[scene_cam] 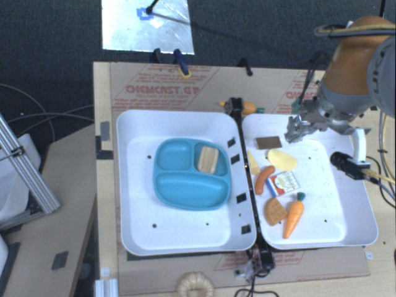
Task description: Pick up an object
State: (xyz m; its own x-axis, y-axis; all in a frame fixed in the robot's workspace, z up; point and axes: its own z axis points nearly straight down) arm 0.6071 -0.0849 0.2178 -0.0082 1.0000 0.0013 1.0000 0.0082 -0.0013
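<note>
The hand [298, 129] hangs over the right bin's [356, 212] far edge, just beside a brown card [268, 143]; whether its fingers are apart cannot be told. Pickable things cluster near the divider: sausage [264, 179], carrot [293, 216], yellow slice [282, 160] (probably nearest). Blue tray [185, 187] sits in the left bin [139, 184].

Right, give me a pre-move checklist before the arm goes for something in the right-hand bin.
1. Gripper over the right bin: ok, it sits above the upper part.
2. Finger state: cannot tell.
3. Nothing already held: cannot tell.
4. Nearest target: ok, the brown flat piece lies just left of the gripper, apart from other items.
5. Other targets separated: not ok, the sausage, small carton and carrot crowd together.
6. Left bin: ok, blue tray with its bread piece lies away from the arm.
</note>
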